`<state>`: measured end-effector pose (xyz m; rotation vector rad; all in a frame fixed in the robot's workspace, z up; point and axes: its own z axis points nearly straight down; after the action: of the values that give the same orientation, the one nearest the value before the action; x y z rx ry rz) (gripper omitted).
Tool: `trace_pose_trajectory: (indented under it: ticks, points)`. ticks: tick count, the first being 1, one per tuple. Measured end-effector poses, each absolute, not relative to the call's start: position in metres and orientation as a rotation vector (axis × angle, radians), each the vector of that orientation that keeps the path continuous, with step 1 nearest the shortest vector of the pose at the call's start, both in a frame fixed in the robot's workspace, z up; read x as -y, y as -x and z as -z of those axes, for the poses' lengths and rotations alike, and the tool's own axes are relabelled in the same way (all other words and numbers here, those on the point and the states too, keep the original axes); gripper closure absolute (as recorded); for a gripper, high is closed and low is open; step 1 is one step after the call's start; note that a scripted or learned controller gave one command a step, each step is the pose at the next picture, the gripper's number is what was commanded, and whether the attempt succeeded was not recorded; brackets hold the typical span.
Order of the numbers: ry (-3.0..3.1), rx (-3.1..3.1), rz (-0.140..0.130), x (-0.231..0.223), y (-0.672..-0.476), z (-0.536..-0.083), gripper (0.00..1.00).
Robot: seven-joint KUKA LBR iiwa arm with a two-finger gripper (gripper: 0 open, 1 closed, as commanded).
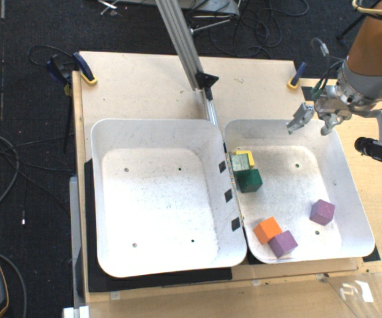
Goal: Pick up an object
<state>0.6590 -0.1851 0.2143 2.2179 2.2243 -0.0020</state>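
Overhead, gripper [312,120] spread wide with nothing between its fingers above the right bin's [349,177] far rim, green block [249,179] beside yellow block [243,158] near the divider, orange block [267,230] touching purple block [283,243] at front, another purple cube [322,212] apart.

This looks like a robotics lab: a plywood bench [144,85] held by clamps [85,70] carries two white bins [111,138], an aluminium camera pole [177,32] rises left of the gripper [313,120], and cables [18,158] lie on dark carpet.
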Motion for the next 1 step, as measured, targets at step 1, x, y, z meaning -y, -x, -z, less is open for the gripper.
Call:
trace_pose_trajectory:
  ticks: [1]
  points:
    - [-2.231, -2.225, 0.009, 0.1910, -0.5932, -0.1133, 0.00]
